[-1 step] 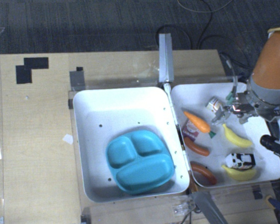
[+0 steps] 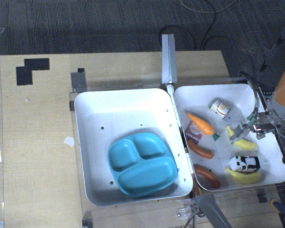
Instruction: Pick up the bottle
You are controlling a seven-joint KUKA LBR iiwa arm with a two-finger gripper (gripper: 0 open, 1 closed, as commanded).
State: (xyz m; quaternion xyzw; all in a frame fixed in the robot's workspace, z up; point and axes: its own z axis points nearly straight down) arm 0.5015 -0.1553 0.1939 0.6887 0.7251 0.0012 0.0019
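Camera view shows the right bin [image 2: 283, 173] packed with toy food, so the bottle [image 2: 220, 108], a small silver-capped thing with an orange band, lies on its side near the far wall, apart from the carrot [image 2: 201, 123] and sausages [image 2: 200, 150]. The arm reaches in from the right, its claw [image 2: 243, 128] low over the yellow banana [image 2: 245, 144], short of the bottle; whether it is open or closed I cannot tell.
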